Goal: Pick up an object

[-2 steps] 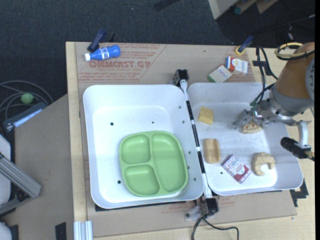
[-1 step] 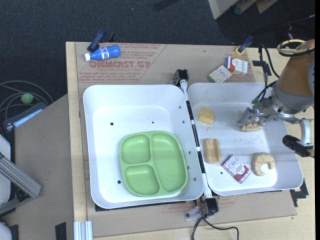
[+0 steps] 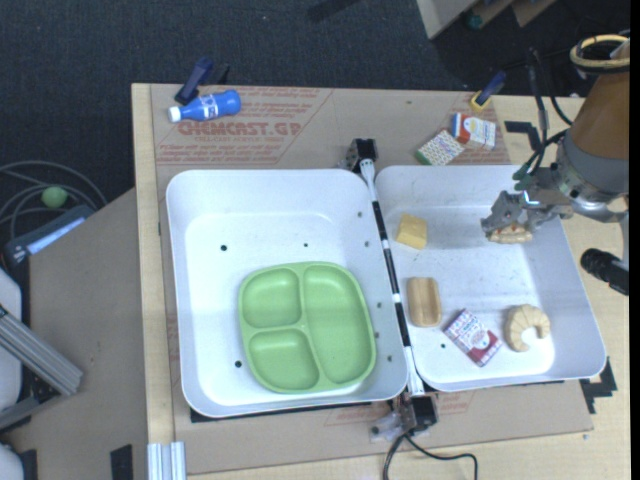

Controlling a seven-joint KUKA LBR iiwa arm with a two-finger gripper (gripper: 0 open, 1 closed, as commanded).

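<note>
Camera view puts my gripper (image 3: pixel 512 218) low over the right bin (image 3: pixel 560 363), near its far right part, with the grey arm (image 3: pixel 590 163) and its orange band coming in from the right edge. Just beneath the tool I see a small pale tan object (image 3: pixel 512 235), flat and light-coloured, lying on the bin floor; it sits right at the fingertips, but I cannot tell whether it is between them or merely under them, nor how wide the tool stands. Elsewhere in that bin I can make out a yellow block (image 3: pixel 412 232) near the divider, a tan bread-like piece (image 3: pixel 424 301) below it, a red and white packet (image 3: pixel 471 336), and a croissant-shaped piece (image 3: pixel 526 327) near the front right. The left bin (image 3: pixel 200 218) carries a green divided plate (image 3: pixel 305 326).
</note>
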